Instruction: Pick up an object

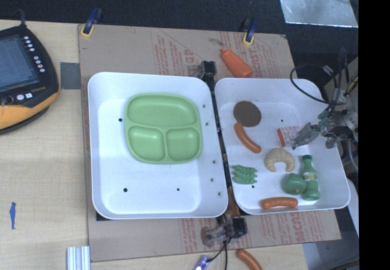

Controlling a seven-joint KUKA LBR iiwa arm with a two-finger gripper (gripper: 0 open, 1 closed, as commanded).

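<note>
The camera view looks down on two white bins standing side by side on the counter (pixel 42 159). The left bin (pixel 109 189) holds a green divided plate (pixel 163 127), lying flat near its middle.

The right bin (pixel 268 92) holds the small toy foods. A brown round patty (pixel 247 113) lies near the top, and just under it a sausage (pixel 248 138) lies at a slant. A croissant (pixel 280 158) is in the middle, and a green pea pod (pixel 244 174) lies near the left wall. At the bottom right, a green pepper (pixel 294 184) touches a green bottle (pixel 309 176), and a second sausage (pixel 280 203) lies along the bottom wall. A small red piece (pixel 281 136) lies right of the first sausage.

The hand (pixel 303 136) is at the right side of this bin, above the croissant and near the red piece. Its fingers look spread apart, and nothing is between them.

Outside the bins, an orange carrot (pixel 236 63) lies above the right bin, and a tablet controller (pixel 24 77) rests at the left.
</note>
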